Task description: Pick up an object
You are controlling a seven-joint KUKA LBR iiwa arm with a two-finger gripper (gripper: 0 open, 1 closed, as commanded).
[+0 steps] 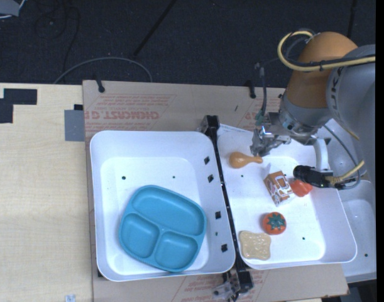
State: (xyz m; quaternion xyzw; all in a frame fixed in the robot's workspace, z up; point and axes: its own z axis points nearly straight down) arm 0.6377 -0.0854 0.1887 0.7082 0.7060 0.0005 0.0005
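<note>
Tan toy (244, 160), pear-shaped with a thin neck, is the piece you find closest to the gripper (262, 145). It lies on its side up and to the left of the printed box (278, 187), apart from it, on the floor of the right bin (342, 234). The gripper hangs above and slightly left of the printed box, its tip just beside the thin end of the tan toy. From this slant you cannot tell whether the gripper is apart or together. The grey arm (355, 99) with its orange band reaches in from up and to the right of the printed box. Just beside the printed box on its right you see a red piece (301, 188), partly covered. Below the printed box, apart from it, sits a round red toy (274, 223) with a green top. Further down and a little left of the box lies a flat beige slab (255, 245). That makes 5 things in the printed box's bin, the box counted. Well to the left of the printed box, in the left bin (100, 168), a blue plate (161, 228) with 3 compartments lies flat. The 2 bins rest on a cardboard sheet (148, 112).
</note>
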